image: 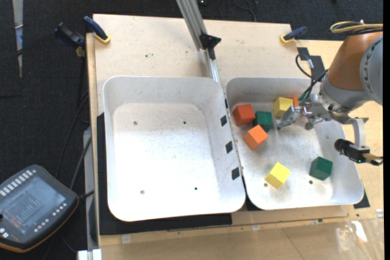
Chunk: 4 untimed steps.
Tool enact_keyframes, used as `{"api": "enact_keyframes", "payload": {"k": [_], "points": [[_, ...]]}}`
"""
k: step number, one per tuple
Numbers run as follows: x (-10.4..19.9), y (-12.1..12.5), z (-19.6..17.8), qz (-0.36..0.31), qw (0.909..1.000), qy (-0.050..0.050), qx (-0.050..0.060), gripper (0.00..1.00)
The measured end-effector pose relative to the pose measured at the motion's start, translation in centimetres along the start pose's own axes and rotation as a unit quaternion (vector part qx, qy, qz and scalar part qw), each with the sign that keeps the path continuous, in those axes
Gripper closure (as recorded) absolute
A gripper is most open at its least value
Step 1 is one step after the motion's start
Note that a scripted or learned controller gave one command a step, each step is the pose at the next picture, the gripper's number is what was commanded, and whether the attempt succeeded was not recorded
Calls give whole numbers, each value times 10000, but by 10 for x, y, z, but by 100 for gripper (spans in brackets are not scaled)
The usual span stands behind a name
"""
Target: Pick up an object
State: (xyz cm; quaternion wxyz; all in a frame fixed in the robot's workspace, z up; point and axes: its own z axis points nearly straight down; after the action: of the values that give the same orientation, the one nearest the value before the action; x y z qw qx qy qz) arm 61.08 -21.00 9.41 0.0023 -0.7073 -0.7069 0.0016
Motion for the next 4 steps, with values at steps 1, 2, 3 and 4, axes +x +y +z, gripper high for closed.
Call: {"api": "enact_keyframes", "payload": {"k": [1, 2, 3, 4], "points": [[0, 0, -2, -3, 10000, -7, -25, 0], [0, 1, -12, -7, 10000, -15, -41, 100], [-6, -4, -61, 0, 10000, -20, -58, 100], [-11, -8, -106, 2, 10000, -20, -60, 100]]}}
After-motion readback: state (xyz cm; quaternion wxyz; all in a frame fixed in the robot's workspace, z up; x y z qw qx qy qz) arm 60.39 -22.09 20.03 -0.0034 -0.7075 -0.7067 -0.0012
